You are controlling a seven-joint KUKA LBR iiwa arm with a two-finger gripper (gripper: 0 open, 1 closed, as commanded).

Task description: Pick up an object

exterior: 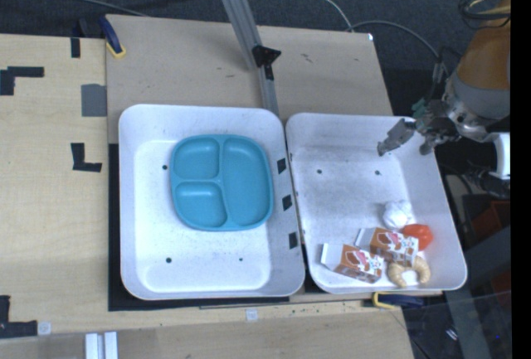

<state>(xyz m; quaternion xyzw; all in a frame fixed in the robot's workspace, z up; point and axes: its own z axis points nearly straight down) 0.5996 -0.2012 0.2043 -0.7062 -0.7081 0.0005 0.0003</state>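
Note:
My gripper hangs over the upper right part of the right bin, its two dark fingers spread apart and open with nothing between them. Well below it, in the bin's lower right corner, lies a cluster of small objects: a white lumpy piece, an orange-red item, a brown and white packet, a second packet and a tan pastry-like piece. None of them touches the gripper.
The left bin holds a blue divided plate. A grey metal pole slants down to the gap between the bins. The arm's orange band shows at the right edge. Cables run behind the bench.

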